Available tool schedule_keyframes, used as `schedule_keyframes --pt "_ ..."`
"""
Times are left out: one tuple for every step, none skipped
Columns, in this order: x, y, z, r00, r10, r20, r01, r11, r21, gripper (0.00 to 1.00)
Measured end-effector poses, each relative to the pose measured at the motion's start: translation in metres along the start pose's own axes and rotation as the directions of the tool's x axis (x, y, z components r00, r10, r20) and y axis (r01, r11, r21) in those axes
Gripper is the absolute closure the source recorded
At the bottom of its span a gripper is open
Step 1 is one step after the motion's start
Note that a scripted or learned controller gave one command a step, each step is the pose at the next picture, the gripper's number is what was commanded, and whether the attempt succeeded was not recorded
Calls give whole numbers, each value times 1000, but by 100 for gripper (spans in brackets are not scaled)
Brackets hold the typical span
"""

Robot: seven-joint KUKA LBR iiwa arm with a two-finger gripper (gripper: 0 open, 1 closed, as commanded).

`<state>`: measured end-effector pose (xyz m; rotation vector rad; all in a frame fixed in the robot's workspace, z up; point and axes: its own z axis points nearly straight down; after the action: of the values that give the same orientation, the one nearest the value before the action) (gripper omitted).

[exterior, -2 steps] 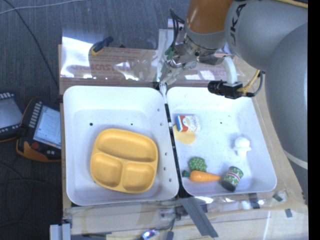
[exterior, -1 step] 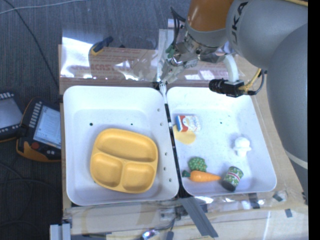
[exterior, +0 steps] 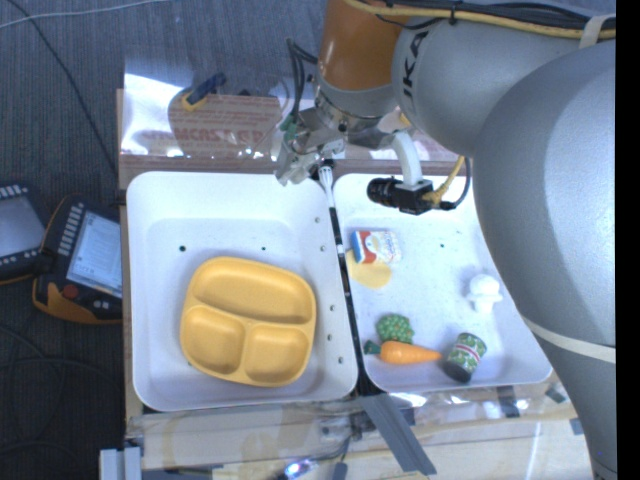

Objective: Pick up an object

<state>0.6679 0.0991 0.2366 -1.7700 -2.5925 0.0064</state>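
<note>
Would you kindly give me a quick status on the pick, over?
Gripper over the rear of the bin divider, nothing seen held. Carrot, broccoli and can lie untouched in right bin. Yellow plate left.

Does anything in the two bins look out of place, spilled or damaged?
Nothing stands out. The yellow divided plate lies flat in the left bin. The toy carrot, the small can and the other small items lie loose in the right bin, none visibly broken.

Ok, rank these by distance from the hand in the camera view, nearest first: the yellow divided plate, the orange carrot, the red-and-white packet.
From the hand:
1. Red-and-white packet, upper part of the right bin.
2. Yellow divided plate, middle of the left bin.
3. Orange carrot, near edge of the right bin.
</note>
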Motion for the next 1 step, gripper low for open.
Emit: schedule_keyframes --pt "0 0 -6 1000 2 -1 -2 1000 3 100"
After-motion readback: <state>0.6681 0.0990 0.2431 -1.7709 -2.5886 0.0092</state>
